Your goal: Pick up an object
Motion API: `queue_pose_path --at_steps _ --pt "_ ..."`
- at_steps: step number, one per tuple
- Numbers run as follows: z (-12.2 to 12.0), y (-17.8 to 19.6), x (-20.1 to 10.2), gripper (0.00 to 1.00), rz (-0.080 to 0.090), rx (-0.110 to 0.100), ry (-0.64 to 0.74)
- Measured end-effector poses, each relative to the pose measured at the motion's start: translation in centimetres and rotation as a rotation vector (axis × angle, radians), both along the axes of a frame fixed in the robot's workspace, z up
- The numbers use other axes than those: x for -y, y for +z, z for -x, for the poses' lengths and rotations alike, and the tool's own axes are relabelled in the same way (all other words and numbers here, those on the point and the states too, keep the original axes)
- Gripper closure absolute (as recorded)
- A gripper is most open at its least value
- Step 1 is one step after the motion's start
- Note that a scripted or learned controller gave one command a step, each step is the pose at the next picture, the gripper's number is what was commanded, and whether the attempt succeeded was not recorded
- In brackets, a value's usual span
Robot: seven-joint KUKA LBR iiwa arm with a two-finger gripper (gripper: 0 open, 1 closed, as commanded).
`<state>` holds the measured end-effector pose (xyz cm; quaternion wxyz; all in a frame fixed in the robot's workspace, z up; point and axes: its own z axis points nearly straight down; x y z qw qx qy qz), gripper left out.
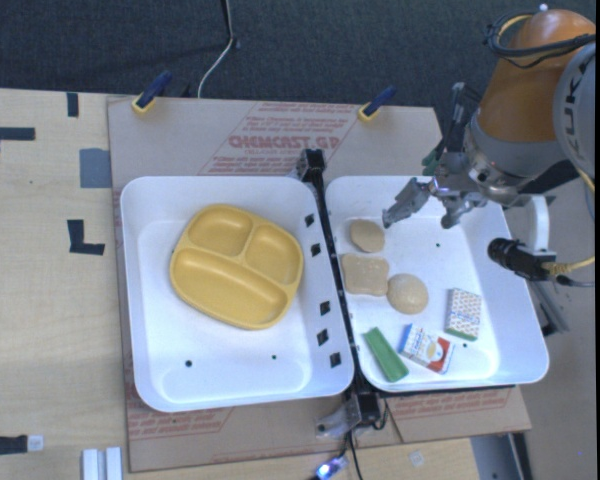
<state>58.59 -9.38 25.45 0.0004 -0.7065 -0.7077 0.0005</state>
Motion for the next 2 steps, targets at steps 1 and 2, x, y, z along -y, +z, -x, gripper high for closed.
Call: queue_pose_path --at_steps 1,2 --pt "-0.4 -5.2 0.9 0.00 0.001 -0.004 -0.001" --pt "-0.5 -10.1 -0.1 0.00 0.000 -0.004 0.000"
